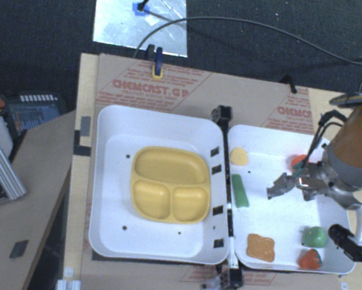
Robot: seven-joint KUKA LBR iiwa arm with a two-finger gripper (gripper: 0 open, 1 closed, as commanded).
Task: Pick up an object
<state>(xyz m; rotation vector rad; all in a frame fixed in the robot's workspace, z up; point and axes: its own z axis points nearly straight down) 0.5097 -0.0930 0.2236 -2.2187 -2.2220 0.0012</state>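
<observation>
Gripper (281, 186) hovering over right bin (277, 160), holding nothing — finger spread impossible to judge. Nearest target: green stick (239, 190), just left of gripper, long axis running near-to-far.

Two white bins (115, 124); one yellow tray (170, 184); six small objects (239, 190).

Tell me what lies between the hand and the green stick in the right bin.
Bare white bin floor; the camera view shows nothing between the hand and the green stick.
</observation>
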